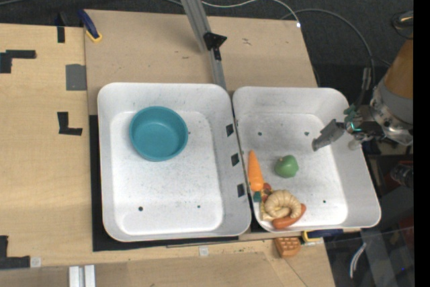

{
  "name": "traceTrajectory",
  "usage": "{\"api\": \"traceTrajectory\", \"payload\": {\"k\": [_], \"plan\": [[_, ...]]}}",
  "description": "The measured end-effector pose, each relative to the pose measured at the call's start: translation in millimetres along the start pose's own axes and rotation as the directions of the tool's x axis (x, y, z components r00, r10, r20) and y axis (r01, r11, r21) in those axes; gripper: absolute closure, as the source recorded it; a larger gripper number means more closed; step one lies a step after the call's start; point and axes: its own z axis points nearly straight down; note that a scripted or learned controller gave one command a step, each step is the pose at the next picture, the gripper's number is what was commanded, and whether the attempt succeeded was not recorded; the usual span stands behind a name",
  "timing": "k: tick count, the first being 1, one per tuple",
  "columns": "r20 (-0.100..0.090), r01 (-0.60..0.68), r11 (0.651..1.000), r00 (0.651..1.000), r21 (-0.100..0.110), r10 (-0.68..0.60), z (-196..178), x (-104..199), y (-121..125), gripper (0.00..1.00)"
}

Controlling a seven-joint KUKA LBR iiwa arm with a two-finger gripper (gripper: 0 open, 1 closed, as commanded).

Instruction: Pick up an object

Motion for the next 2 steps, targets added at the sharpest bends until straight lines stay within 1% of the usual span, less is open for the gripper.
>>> {"api": "traceTrajectory", "payload": {"k": [1,2], "plan": [[0.000,0.000,1.000,1.000,0.000,0.000,0,0,0,0.00],[-0.001,0.000,1.000,1.000,0.005,0.000,48,6,5,0.00]]}}
